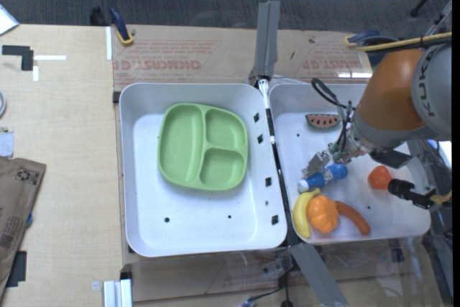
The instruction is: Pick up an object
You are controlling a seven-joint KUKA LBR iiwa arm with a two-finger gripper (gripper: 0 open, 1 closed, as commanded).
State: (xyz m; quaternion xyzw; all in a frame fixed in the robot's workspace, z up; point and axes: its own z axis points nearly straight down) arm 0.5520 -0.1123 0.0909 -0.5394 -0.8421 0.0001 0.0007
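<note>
Reaching in from the right edge of the tabletop (65, 97), the grey arm (402, 101) with its orange band bends down over the right bin (287, 126), and its pincer (321, 163) sits low among the things lying there. The metal tip is just above, perhaps touching, a blue and white object (327, 175) near the middle of that bin; whether that object sits between the fingers cannot be told, nor how wide the pincer stands.

Close to the bin's front left corner lies a yellow banana (300, 213), curved along the left wall, with an orange pumpkin-like toy (323, 214) touching it on its right. Just beside that toy, a brown-orange sausage shape (353, 217) lies slantwise toward the front edge. An orange-red ball (379, 177) rests toward the bin's right side, near a black part of the arm. A watermelon slice (323, 120) lies toward the back of the bin, well apart from the cluster at the front.

The left bin (144, 212) holds a green divided plate (203, 147) with three compartments, set toward the back and centre. Brown cardboard (180, 57) lies on the tabletop behind both bins.
</note>
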